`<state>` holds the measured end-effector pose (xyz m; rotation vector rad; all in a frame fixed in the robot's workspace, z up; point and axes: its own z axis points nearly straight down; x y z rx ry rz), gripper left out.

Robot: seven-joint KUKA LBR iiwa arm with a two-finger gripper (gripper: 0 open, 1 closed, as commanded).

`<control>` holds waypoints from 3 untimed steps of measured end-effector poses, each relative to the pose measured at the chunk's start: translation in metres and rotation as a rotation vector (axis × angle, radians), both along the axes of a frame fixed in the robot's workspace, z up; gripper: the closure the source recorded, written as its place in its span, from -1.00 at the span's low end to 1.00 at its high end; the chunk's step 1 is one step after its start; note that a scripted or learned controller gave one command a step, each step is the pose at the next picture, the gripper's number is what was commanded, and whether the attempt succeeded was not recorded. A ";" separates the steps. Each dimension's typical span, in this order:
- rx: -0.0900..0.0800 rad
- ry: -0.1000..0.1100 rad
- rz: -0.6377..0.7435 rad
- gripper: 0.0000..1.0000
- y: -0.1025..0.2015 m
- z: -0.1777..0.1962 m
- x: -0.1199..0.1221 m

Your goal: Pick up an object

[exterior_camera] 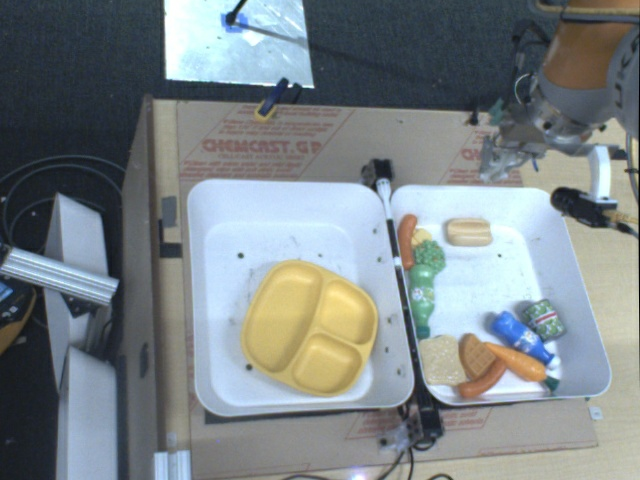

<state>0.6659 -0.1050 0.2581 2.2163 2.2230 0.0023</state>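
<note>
Two bins sit on the bench; the hand hovers at one o'clock, past the right bin's far rim, its grip unreadable. The bread roll lies nearest, alone: descend squarely over it, spreading wide before closing.

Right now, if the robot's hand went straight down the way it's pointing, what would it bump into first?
Probably the brown cardboard just behind the right bin's back rim, not the toys. The hand hangs near that edge, though depth is hard to judge from one view.
</note>
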 end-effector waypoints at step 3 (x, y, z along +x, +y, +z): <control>0.000 0.000 0.000 -1.00 0.018 -0.173 0.003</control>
